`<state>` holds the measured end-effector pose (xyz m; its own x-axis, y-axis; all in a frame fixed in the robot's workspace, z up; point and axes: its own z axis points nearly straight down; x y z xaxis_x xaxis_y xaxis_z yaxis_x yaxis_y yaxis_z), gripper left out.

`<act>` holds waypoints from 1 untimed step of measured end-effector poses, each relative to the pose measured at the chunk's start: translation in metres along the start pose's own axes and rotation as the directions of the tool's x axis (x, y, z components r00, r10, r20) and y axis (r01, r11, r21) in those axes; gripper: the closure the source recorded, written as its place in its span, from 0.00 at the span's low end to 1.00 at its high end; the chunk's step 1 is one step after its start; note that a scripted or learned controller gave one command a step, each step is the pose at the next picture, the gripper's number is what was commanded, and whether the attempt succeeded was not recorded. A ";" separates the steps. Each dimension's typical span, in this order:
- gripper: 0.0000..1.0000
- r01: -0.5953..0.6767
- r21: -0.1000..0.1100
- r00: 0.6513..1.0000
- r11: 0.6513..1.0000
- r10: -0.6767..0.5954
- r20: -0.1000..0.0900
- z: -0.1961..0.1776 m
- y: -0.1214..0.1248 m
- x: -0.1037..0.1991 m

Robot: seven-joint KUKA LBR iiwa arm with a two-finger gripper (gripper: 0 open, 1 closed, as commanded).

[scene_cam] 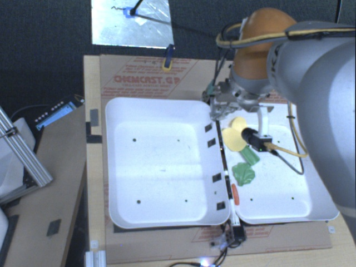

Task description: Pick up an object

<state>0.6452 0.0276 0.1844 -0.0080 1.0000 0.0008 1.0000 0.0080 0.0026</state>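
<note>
End effector [221,111] above yellow object [236,137]

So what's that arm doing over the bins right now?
Gripper low at right bin's top-left corner. Yellow piece and green pieces lie beside it. Nothing seen held.

We noted both bins [161,149] as smooth white plastic with a slight sheen. The board [147,77] beneath looked like matt brown cardboard, printed red. The arm [317,88] showed smooth grey casing, dully glossy. A crinkled foil sheet [130,15] gleamed behind.
</note>
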 end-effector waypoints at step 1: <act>1.00 -0.009 -0.017 1.000 1.000 0.009 0.003 -0.161 -0.004 -0.044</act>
<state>0.6410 -0.0169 0.3453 0.0012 1.0000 -0.0019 0.9998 -0.0012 0.0198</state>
